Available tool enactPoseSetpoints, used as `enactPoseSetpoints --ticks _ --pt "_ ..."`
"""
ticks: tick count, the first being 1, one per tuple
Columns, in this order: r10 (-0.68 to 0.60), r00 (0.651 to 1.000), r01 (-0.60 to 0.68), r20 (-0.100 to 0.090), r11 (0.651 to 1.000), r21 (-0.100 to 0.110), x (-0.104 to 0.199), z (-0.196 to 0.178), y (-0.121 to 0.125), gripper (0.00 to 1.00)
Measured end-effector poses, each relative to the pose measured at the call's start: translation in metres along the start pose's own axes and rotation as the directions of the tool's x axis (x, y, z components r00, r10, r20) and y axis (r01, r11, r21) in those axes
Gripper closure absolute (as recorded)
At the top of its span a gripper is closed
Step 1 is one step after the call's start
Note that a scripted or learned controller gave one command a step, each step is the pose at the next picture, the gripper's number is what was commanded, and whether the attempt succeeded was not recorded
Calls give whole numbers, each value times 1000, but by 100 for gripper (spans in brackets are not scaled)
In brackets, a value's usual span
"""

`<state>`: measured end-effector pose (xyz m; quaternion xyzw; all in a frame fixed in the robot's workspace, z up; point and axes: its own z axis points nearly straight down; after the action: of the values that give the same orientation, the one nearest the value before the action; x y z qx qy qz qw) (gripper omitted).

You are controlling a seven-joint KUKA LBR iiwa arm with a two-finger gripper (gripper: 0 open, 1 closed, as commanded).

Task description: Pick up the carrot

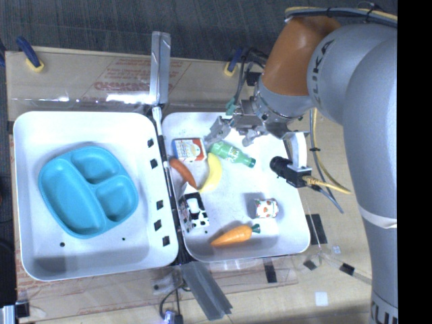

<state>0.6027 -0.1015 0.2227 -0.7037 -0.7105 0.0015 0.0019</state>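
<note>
The arm (351,79) fills the upper right; its gripper (236,128) hangs over the right bin (297,231), fingers spread, holding nothing. The carrot (231,235) lies at lower centre: probably light, rigid, smooth (likely slippery), best gripped mid-body.
</note>
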Motion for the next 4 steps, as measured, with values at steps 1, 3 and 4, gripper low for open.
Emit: enactPoseSetpoints --ticks 1,3,4 --pt "-31 1000 31 0 1000 0 -23 89 -84 0" --pt "-623 782 623 0 782 -1 4 132 -126 0" --pt "-690 724 690 3 724 -3 1 131 -50 0"
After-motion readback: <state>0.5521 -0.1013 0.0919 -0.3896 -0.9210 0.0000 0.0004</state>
